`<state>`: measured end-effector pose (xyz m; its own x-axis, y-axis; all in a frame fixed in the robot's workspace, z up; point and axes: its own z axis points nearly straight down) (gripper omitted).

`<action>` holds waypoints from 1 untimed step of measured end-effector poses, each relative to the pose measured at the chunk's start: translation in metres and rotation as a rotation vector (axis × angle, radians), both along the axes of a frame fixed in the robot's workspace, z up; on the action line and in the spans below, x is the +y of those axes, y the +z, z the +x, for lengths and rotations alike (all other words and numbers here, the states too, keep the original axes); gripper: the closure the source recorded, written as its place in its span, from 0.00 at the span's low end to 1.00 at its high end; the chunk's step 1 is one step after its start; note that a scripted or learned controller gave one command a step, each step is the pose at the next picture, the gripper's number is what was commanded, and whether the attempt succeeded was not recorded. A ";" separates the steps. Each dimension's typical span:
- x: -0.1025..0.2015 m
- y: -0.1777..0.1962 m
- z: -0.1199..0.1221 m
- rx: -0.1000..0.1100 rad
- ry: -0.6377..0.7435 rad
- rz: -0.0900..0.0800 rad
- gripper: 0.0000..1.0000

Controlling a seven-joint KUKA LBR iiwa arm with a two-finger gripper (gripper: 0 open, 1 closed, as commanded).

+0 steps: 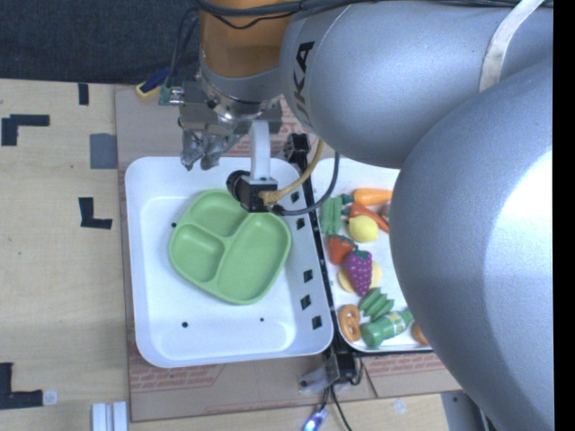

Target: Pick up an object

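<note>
From my screen the claw [203,158] hangs just over the back rim of the left white bin [144,259], pointing straight down. From this slant I cannot tell whether it is wide or narrow, and I see nothing held in it. Above it the wrist rises into the orange band [252,3], and from there the thick grey arm [431,79] sweeps down across the right side of my view.

Nearest to the claw is the green plastic plate with three compartments [229,248]. It lies flat in the middle of the left white bin, just in front of the claw and apart from it.

The right white bin [359,176] sits just beside the left one. It holds a cluster of toy foods: an orange toy carrot [373,196] at the back, a yellow toy lemon [363,229] near it, and a purple toy grape bunch [358,270] further forward. Green and orange pieces nearer the front are too jumbled for me to name. The arm covers most of this bin, so its right half is hidden.

Both bins rest on the pale wooden worktop [54,285].
</note>
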<state>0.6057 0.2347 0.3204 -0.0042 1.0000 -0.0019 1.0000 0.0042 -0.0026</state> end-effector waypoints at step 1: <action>-0.003 -0.097 0.063 0.003 -0.003 -0.003 1.00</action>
